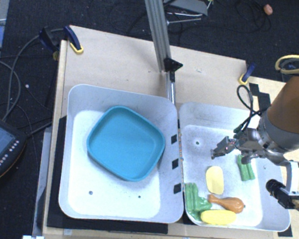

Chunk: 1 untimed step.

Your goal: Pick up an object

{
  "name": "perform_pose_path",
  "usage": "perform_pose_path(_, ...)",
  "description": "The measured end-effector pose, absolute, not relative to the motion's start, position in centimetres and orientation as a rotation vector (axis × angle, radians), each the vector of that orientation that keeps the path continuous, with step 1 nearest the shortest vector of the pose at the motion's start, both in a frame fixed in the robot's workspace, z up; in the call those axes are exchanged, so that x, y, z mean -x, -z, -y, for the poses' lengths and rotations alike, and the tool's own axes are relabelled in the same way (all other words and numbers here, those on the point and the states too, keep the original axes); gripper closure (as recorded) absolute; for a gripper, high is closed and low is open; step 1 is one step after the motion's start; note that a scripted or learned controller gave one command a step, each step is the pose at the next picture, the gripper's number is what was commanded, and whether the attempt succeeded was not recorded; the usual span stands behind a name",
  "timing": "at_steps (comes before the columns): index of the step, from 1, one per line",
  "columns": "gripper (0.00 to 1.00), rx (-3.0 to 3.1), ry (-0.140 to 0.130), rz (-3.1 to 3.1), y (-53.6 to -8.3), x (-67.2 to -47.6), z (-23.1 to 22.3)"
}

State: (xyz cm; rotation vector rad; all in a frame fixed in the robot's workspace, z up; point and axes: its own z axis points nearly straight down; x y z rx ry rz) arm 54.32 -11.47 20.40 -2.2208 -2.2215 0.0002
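Risk lies in the crowding: the pincer (229, 148) hangs open and empty over the right bin (206, 116), toward the table's right edge. A descent could clip the green stick (246, 170) beside it or nudge the pale yellow piece (214, 180). The likeliest target, that piece, looks flat and smooth, lying near the bin's front edge above the drumstick (227, 202).
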Motion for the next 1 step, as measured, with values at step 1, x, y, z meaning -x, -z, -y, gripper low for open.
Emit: perform_pose_path(1,0.00,2.219,-0.005,2.219,-15.48,-54.79,12.23)
